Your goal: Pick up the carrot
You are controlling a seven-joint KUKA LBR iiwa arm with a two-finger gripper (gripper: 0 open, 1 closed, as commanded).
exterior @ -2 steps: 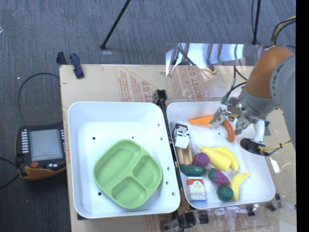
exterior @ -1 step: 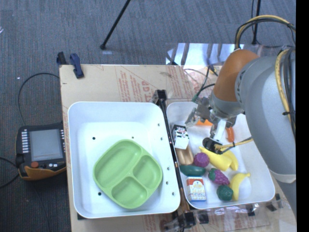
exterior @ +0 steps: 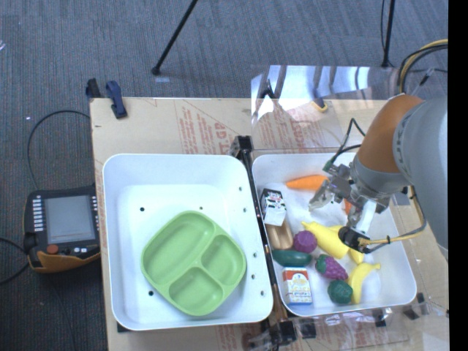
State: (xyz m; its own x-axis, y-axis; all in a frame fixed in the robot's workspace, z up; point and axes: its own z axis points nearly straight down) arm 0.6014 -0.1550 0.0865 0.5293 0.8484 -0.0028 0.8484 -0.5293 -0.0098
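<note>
Claw (exterior: 338,196) hangs over the right bin (exterior: 406,269), fingers apart w/ nothing between them. Carrot (exterior: 307,183) lies just left of the claw on the bin floor, near the far wall, tip pointing left. Nearer the camera: yellow pepper (exterior: 327,240), banana (exterior: 363,278), purple grapes (exterior: 333,268), all crowded together. Well left: green tray (exterior: 194,263) in the left bin (exterior: 124,196), w/ bare floor around it.
</note>
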